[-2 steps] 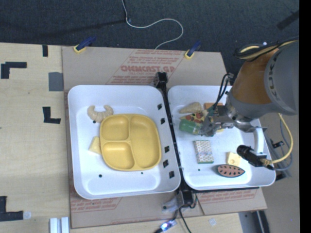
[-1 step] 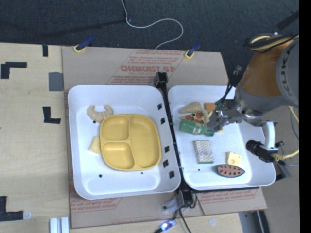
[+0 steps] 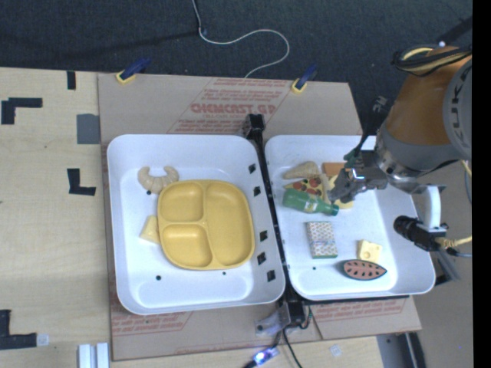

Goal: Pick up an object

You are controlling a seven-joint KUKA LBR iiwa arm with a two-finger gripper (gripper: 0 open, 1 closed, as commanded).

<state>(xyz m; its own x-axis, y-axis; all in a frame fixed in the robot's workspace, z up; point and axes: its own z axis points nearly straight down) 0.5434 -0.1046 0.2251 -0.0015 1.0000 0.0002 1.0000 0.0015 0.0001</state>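
While the gripper (image 3: 347, 184) hangs low over the right bin (image 3: 399, 282), whether its jaws are released or clenched cannot be told. Directly at its 8 o'clock, touching or nearly so, lies a green bottle (image 3: 307, 202).

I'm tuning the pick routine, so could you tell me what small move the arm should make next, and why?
Probably a short descent straight down. The claw sits over the cluster at the back of the right bin, just beside the green bottle and the orange food pieces. I see nothing between its fingers, so lowering onto the nearest piece seems the sensible step.
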